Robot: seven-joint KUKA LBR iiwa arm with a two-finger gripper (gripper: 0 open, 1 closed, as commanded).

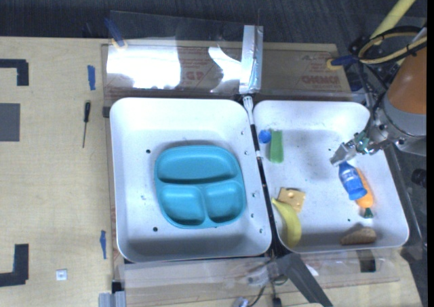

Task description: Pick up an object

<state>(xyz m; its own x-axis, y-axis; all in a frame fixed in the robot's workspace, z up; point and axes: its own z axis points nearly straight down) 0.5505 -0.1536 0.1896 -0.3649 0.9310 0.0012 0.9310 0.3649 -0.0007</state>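
Note:
My gripper (347,151) hangs over the right bin (319,123) near its right wall, just above a blue bottle (352,181) lying beside an orange carrot (365,193). Nothing shows between its fingers. Lower in the same bin lie a yellow banana (289,221), a tan cheese-like wedge (292,197) and a brown piece (359,236). A green block (276,146) and a small blue ball (264,137) rest by the bin's left wall.
The left bin (135,136) holds a blue divided tray (200,184). A clear plastic panel (183,62) stands behind the bins. The arm's orange band (412,85) and cables sit at the right edge.

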